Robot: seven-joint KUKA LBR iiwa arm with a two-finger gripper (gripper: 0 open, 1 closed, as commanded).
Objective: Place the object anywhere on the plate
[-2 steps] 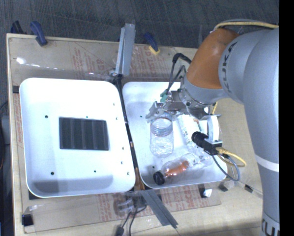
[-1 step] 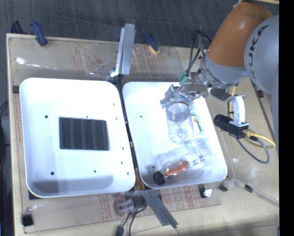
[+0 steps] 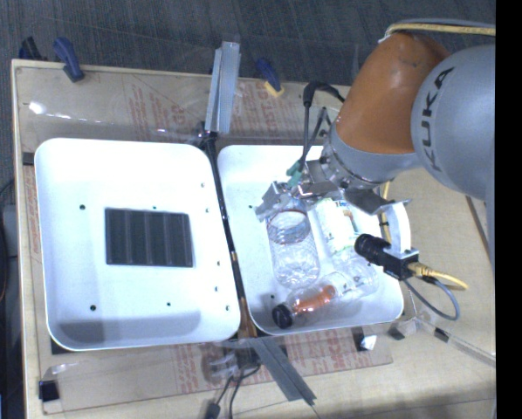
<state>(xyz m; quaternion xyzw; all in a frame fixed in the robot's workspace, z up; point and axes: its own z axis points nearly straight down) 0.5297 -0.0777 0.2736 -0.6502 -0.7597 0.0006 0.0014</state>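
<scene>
A dark ridged rectangular plate (image 3: 149,237) lies flat in the middle of the left bin (image 3: 69,190). In the right bin (image 3: 243,182) a clear plastic bottle (image 3: 293,247) lies lengthwise. Next to it on the right is another clear bottle with a green and white label (image 3: 335,227). A small bottle with a black cap and orange contents (image 3: 309,303) lies along the bin's near wall. My gripper (image 3: 285,196) hangs low over the far end of the clear bottle, its metal parts right at the bottle's top. The wrist hides part of the labelled bottle.
The grey arm with its orange band (image 3: 392,77) covers the right bin's far right corner. A black cylinder with a yellow cable (image 3: 385,253) sticks out by the bin's right rim. A divider (image 3: 222,85) and blue clamps (image 3: 69,59) stand at the bench's back.
</scene>
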